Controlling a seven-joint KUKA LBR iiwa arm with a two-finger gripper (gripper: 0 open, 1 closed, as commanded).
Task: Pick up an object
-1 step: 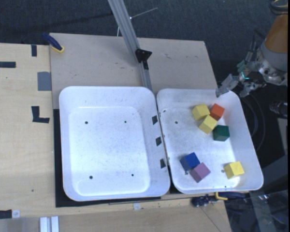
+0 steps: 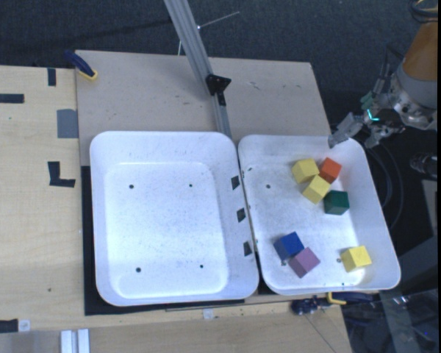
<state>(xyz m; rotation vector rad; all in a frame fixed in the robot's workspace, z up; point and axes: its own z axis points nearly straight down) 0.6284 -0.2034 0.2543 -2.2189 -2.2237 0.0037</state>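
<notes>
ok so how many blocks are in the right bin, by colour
small yellow cube blocks: 3
small orange cube block: 1
small dark green cube block: 1
small blue cube block: 1
small purple cube block: 1
total: 7

Reaches in from the right edge, grey arm [image 2: 419, 87] with its orange band at the upper corner. Angles down and leftward, wrist low. Ends in the gripper [image 2: 343, 132], small and dark, tips pointing down-left; finger gap too small to judge.
</notes>
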